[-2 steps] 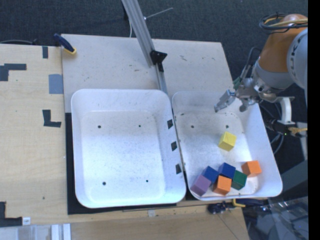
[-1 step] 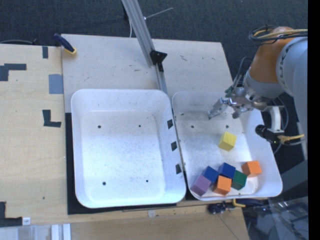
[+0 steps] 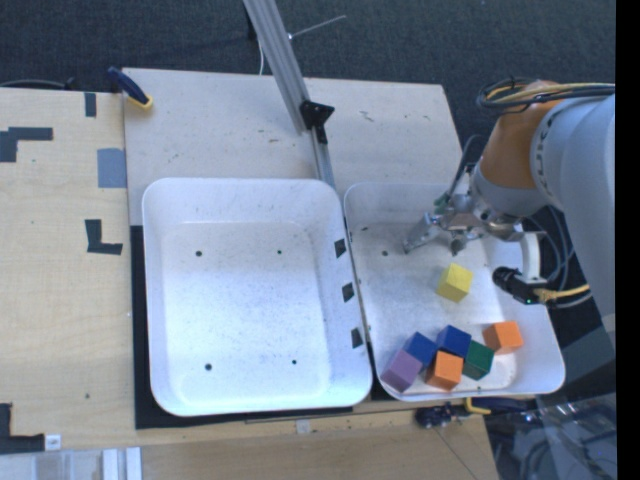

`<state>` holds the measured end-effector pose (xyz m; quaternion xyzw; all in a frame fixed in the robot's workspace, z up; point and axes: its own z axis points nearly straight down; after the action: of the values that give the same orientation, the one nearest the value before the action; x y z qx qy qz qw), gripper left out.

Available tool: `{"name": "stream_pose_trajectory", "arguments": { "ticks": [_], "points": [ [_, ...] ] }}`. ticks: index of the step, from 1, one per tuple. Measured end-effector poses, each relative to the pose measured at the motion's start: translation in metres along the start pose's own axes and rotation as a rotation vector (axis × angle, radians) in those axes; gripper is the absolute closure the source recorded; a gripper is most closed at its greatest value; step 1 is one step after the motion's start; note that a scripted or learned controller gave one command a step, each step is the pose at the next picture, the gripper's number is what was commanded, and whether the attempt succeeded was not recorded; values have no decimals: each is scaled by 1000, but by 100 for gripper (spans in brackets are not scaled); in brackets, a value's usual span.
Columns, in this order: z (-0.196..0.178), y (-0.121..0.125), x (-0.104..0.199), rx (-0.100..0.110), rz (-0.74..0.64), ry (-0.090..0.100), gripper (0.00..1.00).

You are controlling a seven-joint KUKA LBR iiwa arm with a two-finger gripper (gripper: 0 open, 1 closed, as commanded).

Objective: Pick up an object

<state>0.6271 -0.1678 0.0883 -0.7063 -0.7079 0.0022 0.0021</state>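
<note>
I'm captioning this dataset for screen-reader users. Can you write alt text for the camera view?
A grey robot arm reaches from the right, its gripper low over the right white bin beside a lone yellow cube. Purple, blue, orange and green cubes cluster at that bin's near edge. The left white bin sits alongside.

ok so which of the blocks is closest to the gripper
The yellow block, lying alone just below the gripper; the other blocks are clustered near the bin's bottom edge.
</note>
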Motion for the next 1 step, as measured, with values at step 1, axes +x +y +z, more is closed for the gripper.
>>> {"name": "stream_pose_trajectory", "arguments": {
  "ticks": [1],
  "points": [
    [-13,1,0,-4,-1,0,100]
  ]
}}
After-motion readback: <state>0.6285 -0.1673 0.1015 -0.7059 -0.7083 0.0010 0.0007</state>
